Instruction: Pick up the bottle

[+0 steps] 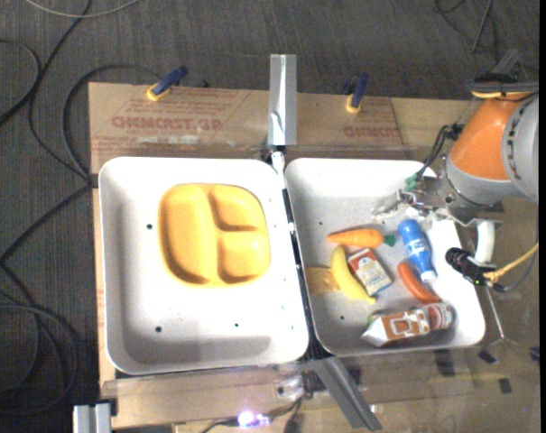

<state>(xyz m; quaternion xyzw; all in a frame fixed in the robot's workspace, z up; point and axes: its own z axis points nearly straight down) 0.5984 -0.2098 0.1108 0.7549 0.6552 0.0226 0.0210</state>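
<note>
The bottle [416, 249] is blue with a pale label and lies on its side in the right bin [331, 318], towards the bin's right wall. My gripper [406, 198] hangs over the bin's far right part, just above and slightly left of the bottle's top end. Nothing shows between it and the bottle but a small gap. The grey arm with its orange band [491, 142] comes in from the right behind the gripper.
Near the bottle lie a carrot [356, 237], a banana [346, 276], a small red box [370, 271], a red sausage-like piece [417, 282] and a carton [408, 324]. The left bin [128, 332] holds a yellow divided tray [215, 233].
</note>
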